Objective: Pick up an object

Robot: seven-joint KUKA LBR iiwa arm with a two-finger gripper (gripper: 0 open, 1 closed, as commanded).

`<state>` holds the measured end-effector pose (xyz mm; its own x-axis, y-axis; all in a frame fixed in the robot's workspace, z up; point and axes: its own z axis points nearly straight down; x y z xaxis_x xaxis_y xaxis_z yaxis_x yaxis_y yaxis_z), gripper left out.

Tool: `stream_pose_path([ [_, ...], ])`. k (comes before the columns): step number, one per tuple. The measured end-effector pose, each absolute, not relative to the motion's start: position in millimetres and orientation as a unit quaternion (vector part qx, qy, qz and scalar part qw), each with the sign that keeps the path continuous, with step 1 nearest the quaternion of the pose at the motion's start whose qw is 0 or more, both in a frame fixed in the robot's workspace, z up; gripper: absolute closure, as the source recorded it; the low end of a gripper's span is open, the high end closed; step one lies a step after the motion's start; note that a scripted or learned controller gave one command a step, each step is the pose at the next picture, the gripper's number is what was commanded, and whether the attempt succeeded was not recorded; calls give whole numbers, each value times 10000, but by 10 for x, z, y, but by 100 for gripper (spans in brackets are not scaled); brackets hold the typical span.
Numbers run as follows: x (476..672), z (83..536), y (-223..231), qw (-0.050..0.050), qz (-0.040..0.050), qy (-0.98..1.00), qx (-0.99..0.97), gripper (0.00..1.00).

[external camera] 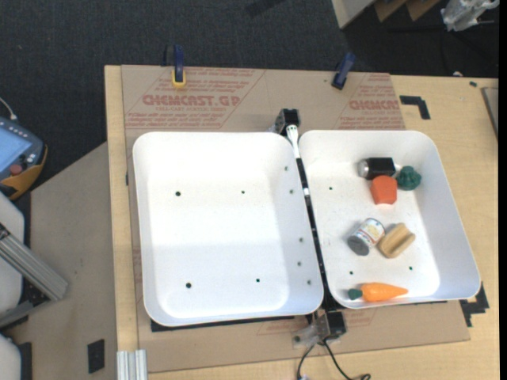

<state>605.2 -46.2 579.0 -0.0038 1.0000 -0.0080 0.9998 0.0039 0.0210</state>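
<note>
Cardboard sheet [198,93] covers the bench, clamped at the back, and two white bins sit on it side by side. We take the right bin [444,212] as our landmark. The left bin [142,212] touches it along the shared edge. At the right bin's far end, a black cylinder [377,167] lies beside a green lump [409,178], with an orange-red block [384,190] just in front. Mid-bin, what may be a small tin [365,237], hard to make out, touches a tan block [396,241]. At the near rim lies a toy carrot [380,293]. As for the gripper's grasp, I cannot tell.
</note>
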Motion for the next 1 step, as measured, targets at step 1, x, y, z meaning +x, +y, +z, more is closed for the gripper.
stream_pose_path([
  [1, 6057, 5899, -461, 127, 57, 7086, 7055, 100],
])
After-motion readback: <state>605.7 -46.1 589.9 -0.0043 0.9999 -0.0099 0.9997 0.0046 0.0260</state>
